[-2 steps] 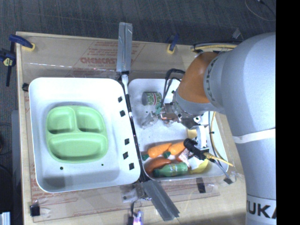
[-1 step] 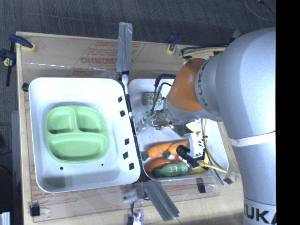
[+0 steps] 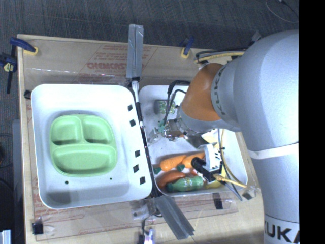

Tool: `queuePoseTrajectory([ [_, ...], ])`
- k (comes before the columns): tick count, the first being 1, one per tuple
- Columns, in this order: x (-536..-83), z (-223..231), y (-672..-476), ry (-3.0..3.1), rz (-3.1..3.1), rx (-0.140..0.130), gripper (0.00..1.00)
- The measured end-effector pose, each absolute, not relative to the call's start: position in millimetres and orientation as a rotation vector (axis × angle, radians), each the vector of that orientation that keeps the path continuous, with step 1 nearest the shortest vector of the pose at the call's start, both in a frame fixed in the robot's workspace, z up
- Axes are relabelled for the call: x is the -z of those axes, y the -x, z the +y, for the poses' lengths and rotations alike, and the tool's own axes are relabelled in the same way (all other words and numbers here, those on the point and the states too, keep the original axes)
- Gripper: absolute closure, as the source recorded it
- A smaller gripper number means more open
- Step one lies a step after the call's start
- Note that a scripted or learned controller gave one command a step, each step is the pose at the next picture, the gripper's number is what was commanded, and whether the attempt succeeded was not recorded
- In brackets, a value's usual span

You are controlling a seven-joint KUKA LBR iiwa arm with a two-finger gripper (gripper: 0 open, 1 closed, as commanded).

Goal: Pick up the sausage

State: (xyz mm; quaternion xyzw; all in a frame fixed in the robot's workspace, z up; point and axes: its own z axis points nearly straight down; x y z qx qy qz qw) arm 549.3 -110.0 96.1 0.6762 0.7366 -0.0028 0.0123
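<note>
The sausage, reddish-brown, lies near the front of the right bin, at its left side. My gripper hangs over the middle-left of that bin, behind the sausage and apart from it, under the orange wrist band. An orange carrot-like piece lies between the gripper and the sausage. Nothing is visibly held.
A green bottle-shaped item lies just right of the sausage, with a yellow piece beyond it. A small pale green object sits at the back of the right bin. The left bin holds a green divided plate.
</note>
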Motion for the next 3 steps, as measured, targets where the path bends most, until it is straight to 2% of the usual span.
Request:
queuePoseTrajectory([
  [2, -96.1, -109.9, -549.3, -2.108, 2.296, 0.009, 0.0],
  [3, -131.8, -147.9, -486.8, -2.074, 2.364, 0.001, 0.0],
])
